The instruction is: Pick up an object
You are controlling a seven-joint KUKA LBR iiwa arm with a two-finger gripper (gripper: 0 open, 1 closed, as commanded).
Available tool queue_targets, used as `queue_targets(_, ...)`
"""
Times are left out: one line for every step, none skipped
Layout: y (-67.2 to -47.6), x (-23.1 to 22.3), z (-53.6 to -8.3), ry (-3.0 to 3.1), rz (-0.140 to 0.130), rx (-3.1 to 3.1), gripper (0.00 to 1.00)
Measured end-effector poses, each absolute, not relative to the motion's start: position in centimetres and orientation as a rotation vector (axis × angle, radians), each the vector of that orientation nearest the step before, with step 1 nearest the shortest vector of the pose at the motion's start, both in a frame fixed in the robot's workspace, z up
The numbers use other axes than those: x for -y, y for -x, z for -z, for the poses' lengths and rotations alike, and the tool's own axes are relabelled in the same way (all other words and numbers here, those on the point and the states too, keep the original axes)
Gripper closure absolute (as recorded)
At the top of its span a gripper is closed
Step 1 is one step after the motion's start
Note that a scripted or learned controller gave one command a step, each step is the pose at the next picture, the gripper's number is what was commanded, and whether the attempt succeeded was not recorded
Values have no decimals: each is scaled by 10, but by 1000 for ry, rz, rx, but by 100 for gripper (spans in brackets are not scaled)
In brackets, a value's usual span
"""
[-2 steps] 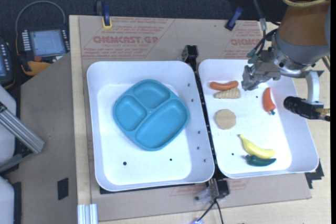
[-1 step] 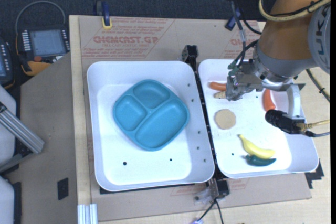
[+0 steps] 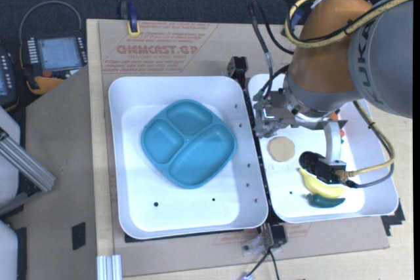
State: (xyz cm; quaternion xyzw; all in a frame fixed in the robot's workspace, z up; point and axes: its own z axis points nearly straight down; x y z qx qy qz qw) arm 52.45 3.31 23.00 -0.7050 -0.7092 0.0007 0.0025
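Tan disc (image 3: pixel 281 148) and yellow banana (image 3: pixel 320 187) are seen in the right bin (image 3: pixel 371 200); the gripper (image 3: pixel 268 116) is held near the disc, and its opening cannot be told.

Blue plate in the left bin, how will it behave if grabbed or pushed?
The blue plate looks like stiff moulded plastic, probably light. Lying flat in the left bin, it should slide rather than roll. Likely graspable only at its rim.

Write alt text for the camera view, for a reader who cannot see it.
A grey robot arm with an orange band reaches from the right over the right white bin, which holds a tan round disc, a yellow banana and a small teal object. The left white bin holds a blue divided plate.
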Motion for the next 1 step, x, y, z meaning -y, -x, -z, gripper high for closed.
queue_targets(-503,-79,-215,2212,-4,2223,100)
